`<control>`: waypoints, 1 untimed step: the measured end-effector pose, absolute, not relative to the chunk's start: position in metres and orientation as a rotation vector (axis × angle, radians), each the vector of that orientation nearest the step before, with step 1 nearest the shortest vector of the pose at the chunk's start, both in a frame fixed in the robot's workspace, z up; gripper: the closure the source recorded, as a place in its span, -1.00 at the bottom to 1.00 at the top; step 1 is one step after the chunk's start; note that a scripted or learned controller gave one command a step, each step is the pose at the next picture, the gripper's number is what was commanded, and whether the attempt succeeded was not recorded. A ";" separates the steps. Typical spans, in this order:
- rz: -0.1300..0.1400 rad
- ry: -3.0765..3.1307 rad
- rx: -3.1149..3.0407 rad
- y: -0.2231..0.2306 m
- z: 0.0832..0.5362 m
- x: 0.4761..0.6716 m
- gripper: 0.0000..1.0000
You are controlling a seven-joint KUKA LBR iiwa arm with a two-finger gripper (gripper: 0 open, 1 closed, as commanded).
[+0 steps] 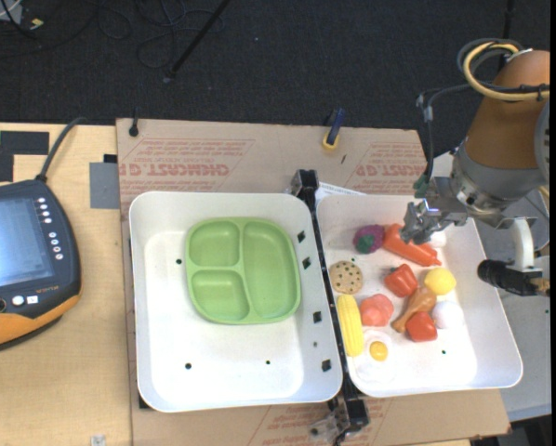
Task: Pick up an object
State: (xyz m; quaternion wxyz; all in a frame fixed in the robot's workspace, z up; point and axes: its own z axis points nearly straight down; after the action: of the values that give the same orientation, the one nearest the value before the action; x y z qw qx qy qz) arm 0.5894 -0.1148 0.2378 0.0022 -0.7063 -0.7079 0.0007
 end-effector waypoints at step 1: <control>0.003 -2.220 -2.215 -0.076 0.242 0.555 1.00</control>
State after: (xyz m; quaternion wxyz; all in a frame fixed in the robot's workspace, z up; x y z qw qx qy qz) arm 0.5551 -0.0761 0.2424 0.0028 -0.7063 -0.7079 0.0010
